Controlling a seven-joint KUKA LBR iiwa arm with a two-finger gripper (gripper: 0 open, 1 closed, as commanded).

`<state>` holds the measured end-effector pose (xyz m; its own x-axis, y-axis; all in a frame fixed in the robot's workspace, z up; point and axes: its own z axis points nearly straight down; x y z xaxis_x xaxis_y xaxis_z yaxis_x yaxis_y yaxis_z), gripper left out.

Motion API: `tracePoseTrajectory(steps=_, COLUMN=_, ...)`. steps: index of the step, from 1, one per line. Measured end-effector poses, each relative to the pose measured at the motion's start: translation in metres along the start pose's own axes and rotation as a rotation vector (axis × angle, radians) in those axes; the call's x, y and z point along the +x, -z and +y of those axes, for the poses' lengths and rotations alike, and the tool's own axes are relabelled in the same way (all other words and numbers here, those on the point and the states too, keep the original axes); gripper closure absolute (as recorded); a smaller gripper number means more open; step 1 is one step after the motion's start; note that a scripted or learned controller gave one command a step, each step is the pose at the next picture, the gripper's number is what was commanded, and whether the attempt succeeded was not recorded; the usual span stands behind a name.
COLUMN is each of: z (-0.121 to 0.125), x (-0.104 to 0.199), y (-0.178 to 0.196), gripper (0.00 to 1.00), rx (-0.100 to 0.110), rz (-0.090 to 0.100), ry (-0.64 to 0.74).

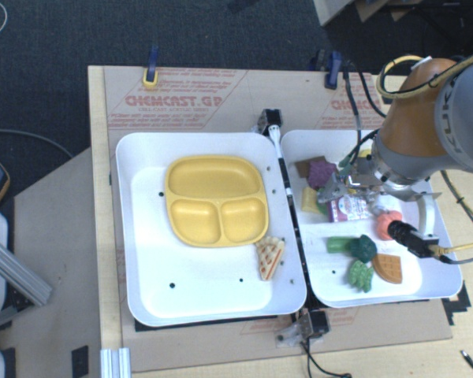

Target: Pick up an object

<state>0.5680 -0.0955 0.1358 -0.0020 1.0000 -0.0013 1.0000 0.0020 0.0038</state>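
The two-finger gripper (340,191) hangs over a small pink-and-white packet (352,208), probably light and crinkly; its grip state I cannot tell.

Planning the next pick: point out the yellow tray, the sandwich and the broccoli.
Yellow tray (217,198), camera view, on the ridge between its compartments.
Sandwich (270,257), camera view, on its toasted face.
Broccoli (359,276), camera view, on its florets.

Glossy yellow plastic tray (217,199), smooth
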Motion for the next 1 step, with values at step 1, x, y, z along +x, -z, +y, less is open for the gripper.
tracePoseTrajectory(steps=1, z=0.0047, x=-0.0006, y=0.0623, gripper=1.0, rx=-0.003, rz=-0.001, ry=0.0)
